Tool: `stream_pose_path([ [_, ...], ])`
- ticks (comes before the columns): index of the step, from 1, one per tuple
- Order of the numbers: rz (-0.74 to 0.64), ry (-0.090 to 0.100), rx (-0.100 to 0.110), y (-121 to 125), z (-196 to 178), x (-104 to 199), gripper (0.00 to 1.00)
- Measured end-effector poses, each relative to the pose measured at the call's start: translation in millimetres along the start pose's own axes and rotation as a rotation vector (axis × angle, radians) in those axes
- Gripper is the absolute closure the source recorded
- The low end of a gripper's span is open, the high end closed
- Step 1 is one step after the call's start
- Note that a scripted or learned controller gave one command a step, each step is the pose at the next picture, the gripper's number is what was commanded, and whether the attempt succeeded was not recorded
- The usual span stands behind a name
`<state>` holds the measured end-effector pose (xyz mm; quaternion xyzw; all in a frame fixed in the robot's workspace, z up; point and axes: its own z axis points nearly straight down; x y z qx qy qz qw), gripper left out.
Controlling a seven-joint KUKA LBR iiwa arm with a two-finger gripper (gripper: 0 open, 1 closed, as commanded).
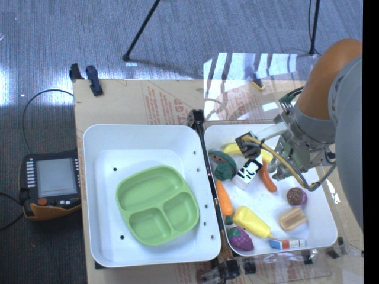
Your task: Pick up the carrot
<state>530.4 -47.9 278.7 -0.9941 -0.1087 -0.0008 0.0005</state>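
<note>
Whether the claw stood apart or together could not be told, nor whether it touched anything. The arm reached in from the right, wrist angled down over the right bin. The carrot lay lower-left of the claw, against the bin's left wall.

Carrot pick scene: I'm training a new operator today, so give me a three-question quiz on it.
1. True or false: the carrot lies in the right bin.
2. What sits in the left bin? A) green divided plate B) banana C) grapes
3. Fill in: the gripper hovers over the ___ bin.

Key: 1 true; 2 A; 3 right.
</note>
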Motion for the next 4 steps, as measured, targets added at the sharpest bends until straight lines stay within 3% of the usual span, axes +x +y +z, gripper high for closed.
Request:
stream_pose_path([
  [1,0.018,-0.018,0.008,-10,96,-37,0.0],
  [2,0.015,-0.011,0.007,-56,94,-41,0.0],
  [3,0.014,-0.01,0.005,-32,93,-12,0.0],
  [4,0.014,-0.01,0.006,-76,93,-31,0.0],
])
